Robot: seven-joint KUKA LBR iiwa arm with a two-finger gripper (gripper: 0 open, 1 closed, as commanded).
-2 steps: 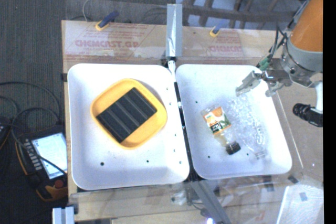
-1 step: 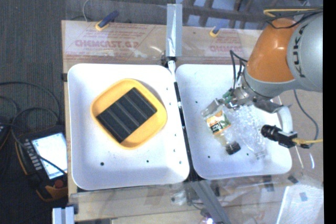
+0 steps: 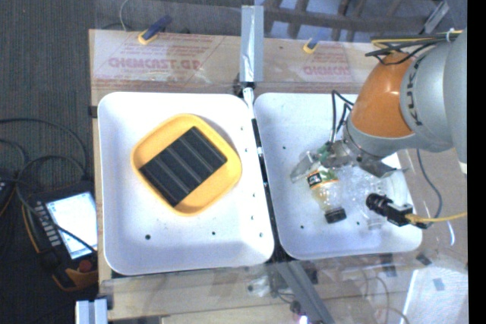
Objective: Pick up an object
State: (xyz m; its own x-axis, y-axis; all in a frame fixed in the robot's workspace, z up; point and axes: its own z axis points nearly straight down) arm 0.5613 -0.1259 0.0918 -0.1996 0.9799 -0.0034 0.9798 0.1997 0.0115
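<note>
In the right bin (image 3: 296, 231) lies a small clear bottle (image 3: 326, 190) with a dark and orange label near its top end. A small black block (image 3: 335, 215) rests just in front of it. My gripper (image 3: 319, 162) reaches in from the right, low over the bin, directly above the bottle's labelled end. The grey arm with its orange band (image 3: 383, 106) hides the bin's right part. In the left bin (image 3: 121, 239) sits a yellow rounded dish with a black ribbed top (image 3: 186, 165).
The raised rims of the two bins meet in a ridge (image 3: 262, 171) down the middle. A black cable plug (image 3: 382, 206) hangs off the wrist above the right bin's front right. A tablet (image 3: 64, 218) lies on the floor at the left.
</note>
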